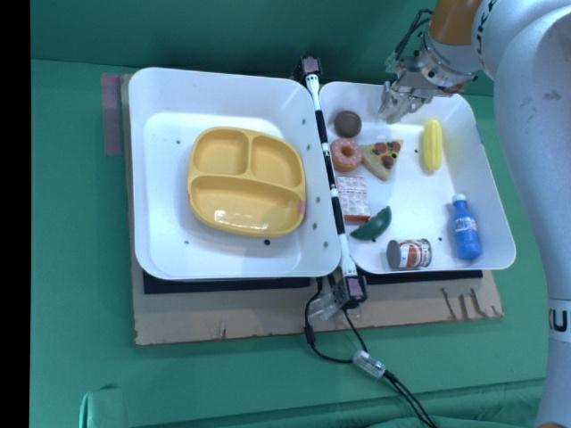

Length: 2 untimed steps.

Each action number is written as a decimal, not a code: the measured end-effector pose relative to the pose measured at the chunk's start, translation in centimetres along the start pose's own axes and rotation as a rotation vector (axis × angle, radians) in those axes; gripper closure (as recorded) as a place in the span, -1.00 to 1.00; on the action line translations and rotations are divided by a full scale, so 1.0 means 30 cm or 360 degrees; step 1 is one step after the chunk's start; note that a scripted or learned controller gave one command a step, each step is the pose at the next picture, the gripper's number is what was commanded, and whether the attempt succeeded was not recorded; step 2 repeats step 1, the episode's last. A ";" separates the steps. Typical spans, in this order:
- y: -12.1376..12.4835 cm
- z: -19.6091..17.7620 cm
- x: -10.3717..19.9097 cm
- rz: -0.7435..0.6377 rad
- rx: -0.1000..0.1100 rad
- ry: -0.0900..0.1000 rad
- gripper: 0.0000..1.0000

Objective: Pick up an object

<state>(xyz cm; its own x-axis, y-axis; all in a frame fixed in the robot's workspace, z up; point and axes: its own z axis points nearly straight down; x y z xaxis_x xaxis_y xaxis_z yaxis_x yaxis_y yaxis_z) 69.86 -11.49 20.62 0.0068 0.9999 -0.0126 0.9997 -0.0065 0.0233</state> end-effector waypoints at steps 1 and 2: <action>-0.001 0.000 -0.005 0.0001 0.0001 -0.0005 -1.00; -0.001 0.000 -0.005 0.0001 0.0001 -0.0005 -1.00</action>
